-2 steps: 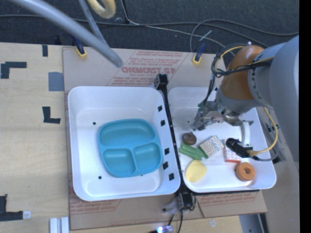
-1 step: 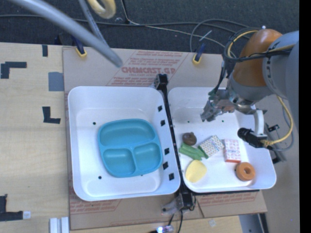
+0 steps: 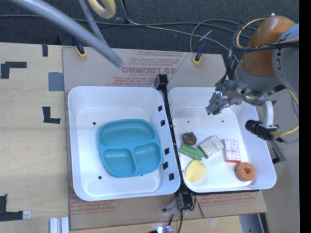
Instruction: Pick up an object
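At the front of the right bin [image 3: 252, 130] lies a yellow lemon [image 3: 196, 171]. Going left to right: a blue divided plate [image 3: 129, 147] sits in the left bin [image 3: 77, 130]; in the right bin come a brown chocolate donut [image 3: 189, 139], a green pepper [image 3: 192, 152], a checkered packet [image 3: 211, 146], a red-and-white packet [image 3: 232, 150] and an orange donut [image 3: 245, 171]. The claw [image 3: 215, 106] hangs at the bin's 12 o'clock end; the objects all lie toward 6 o'clock from it, apart. Whether it is open or closed, I cannot tell.
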Action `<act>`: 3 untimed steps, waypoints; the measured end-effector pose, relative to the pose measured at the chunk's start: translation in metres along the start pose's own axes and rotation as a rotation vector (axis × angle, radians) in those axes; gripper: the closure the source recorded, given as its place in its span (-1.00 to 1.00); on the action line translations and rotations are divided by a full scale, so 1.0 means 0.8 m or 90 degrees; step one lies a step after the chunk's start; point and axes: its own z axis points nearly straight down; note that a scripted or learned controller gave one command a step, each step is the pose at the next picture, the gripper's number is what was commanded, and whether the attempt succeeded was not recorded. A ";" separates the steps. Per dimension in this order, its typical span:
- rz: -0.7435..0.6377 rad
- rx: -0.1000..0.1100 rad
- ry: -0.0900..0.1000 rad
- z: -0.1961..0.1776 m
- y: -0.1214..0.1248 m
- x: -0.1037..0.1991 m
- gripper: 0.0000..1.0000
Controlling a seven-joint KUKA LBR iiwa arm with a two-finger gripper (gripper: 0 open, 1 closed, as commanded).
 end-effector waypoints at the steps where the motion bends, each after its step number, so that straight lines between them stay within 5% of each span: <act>1: -0.003 0.003 0.001 0.008 0.014 0.074 1.00; 3: -0.003 0.003 0.000 0.017 0.033 0.208 1.00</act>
